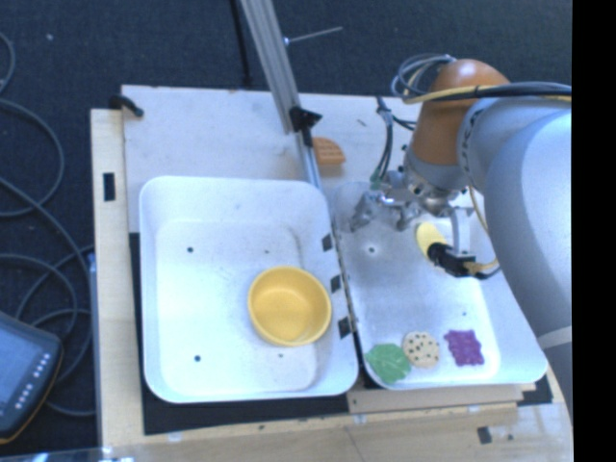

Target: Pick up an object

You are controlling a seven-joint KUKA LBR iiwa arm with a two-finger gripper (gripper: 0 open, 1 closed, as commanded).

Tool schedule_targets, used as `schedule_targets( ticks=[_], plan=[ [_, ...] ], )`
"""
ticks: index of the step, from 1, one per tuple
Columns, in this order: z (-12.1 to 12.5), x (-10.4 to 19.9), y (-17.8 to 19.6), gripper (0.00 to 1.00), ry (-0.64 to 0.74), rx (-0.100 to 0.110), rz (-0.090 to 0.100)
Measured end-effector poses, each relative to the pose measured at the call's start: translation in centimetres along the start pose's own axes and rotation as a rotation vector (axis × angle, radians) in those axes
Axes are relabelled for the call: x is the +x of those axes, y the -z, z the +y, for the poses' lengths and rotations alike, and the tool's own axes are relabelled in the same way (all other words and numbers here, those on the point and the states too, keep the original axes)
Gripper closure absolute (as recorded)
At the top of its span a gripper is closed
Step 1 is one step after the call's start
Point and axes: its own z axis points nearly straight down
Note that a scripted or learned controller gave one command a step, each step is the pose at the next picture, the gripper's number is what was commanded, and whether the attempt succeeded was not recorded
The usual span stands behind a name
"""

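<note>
Gripper [416, 221] hangs over my right bin [404, 292]; I cannot tell its jaw state. Yellow banana toy [429, 238] lies just beside the jaws, probably light, smooth, rigid; I'd pinch across its middle.

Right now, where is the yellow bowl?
The yellow bowl sits in the left bin, near its right wall, toward the front.

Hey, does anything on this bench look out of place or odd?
One thing: an orange object lies on the bench behind the bins, outside both. The yellow bowl sits upright in the left bin; the small items along the right bin's front edge look orderly.
</note>
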Motion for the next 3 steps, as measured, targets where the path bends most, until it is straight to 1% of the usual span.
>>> schedule_targets(
  ticks=[1,2,3],
  plan=[
    [0.2,-0.1,1.5,1.00,0.001,-0.008,-0.001],
    [0.4,-1.1,6.6,1.00,-0.002,-0.011,0.002],
    [0.5,-1.2,12.1,1.00,-0.001,-0.011,0.002]
  ],
)
